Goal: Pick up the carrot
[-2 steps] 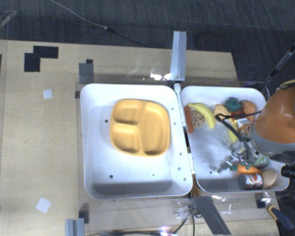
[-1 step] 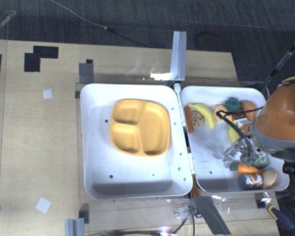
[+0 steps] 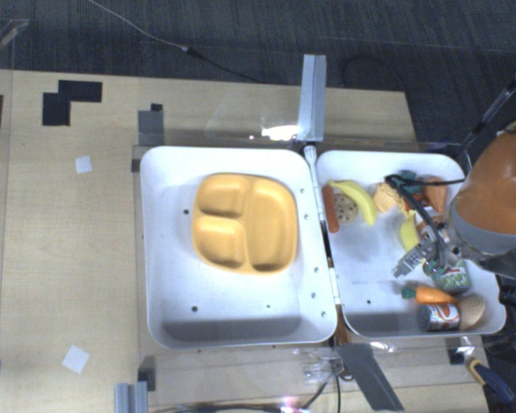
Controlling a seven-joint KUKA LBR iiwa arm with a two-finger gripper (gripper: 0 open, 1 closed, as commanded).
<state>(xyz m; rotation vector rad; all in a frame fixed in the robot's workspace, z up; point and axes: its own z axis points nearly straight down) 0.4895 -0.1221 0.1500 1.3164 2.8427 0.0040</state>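
arm point(image 3: 499, 198) cut off at right edge, jaws' state too small to tell — cluttered items behind it partly hidden

A yellow divided tray point(image 3: 244, 222) lies in the bin point(image 3: 159, 256) well left of the end effector point(image 3: 413, 261). A banana point(image 3: 359, 199) lies up-left of it; a can point(image 3: 439, 317) below-right.

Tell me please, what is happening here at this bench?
A robot arm reaches in from the right over the right bin, which holds mixed toy food. Its hand hangs low in that bin, just above the carrot, which lies on the bin floor near a can. Nothing is lifted. The left bin holds a yellow tray.
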